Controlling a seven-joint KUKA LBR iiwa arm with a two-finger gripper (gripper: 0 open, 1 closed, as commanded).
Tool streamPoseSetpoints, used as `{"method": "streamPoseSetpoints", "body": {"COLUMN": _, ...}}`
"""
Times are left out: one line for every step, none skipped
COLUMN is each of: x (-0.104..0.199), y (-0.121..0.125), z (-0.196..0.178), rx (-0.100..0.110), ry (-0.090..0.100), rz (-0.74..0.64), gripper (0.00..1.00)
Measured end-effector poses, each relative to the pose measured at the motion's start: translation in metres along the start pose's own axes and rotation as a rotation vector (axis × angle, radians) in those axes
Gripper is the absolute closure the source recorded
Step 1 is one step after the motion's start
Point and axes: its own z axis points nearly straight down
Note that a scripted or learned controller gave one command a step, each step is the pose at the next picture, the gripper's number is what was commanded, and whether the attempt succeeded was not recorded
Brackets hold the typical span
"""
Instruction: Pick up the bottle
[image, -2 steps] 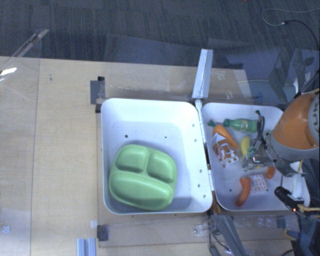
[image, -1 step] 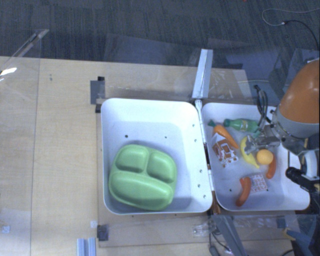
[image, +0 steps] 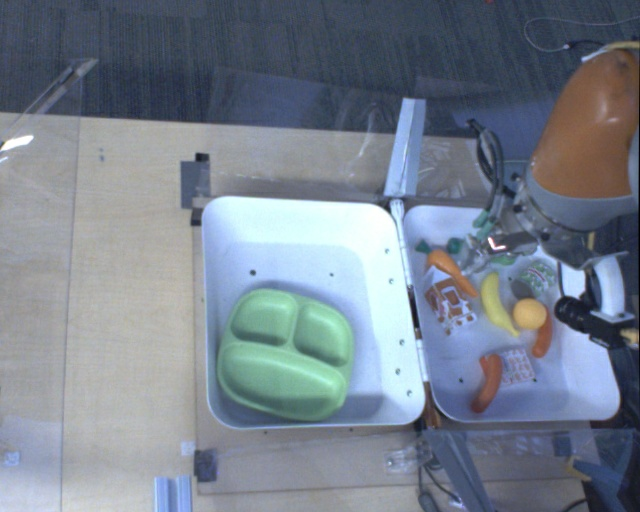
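One bottle (image: 537, 277) beside end effector (image: 494, 241)

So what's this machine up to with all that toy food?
A robot arm reaches in from the right over the right bin, its gripper low near that bin's back. The bin holds toy food: a banana, a carrot, an orange ball and a sausage. The left bin holds a green divided plate. Nothing is visibly held.
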Motion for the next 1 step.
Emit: {"method": "streamPoseSetpoints", "body": {"x": 0.0544, "y": 0.0058, "z": -0.1242, "rx": -0.001, "ry": 0.0, "rz": -0.096, "gripper": 1.0}}
